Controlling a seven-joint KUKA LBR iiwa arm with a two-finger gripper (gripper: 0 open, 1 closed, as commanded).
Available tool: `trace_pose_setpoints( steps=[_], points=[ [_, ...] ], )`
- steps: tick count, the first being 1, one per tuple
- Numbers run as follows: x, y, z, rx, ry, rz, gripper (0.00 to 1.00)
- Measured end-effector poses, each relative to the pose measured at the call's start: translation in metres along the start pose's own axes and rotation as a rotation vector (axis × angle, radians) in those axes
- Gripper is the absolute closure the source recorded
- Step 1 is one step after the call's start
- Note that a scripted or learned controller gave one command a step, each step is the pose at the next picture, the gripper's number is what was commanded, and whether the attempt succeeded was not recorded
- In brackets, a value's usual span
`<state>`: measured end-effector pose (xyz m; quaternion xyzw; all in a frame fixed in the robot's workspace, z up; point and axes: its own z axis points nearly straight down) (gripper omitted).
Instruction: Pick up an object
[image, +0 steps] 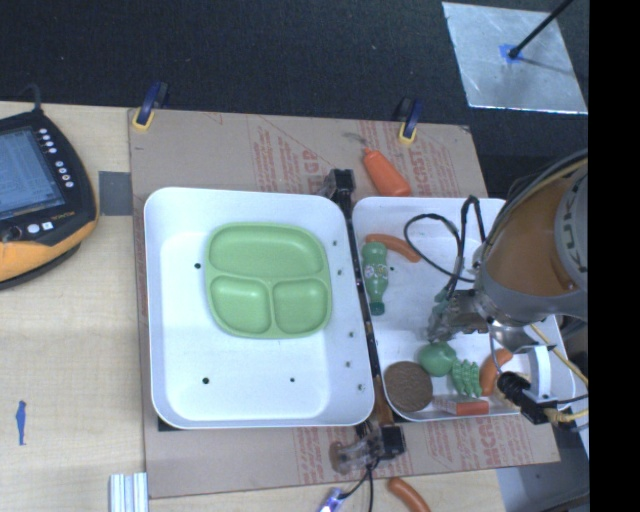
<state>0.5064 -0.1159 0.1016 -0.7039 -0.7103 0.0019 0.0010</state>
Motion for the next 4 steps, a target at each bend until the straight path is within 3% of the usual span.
trace_pose_setpoints(
  steps=[1, 2, 3, 4],
  points=[
    [0.024, 0.018, 0.010, -0.002, -0.001, 0.001, 1.00],
    [0.033, 0.041, -0.091, -0.002, 0.002, 0.005, 1.00],
    [0.064, 0.107, -0.134, -0.002, 0.002, 0.004, 1.00],
    [0.064, 0.107, -0.134, 0.000, 0.002, 0.004, 0.00]
  ],
)
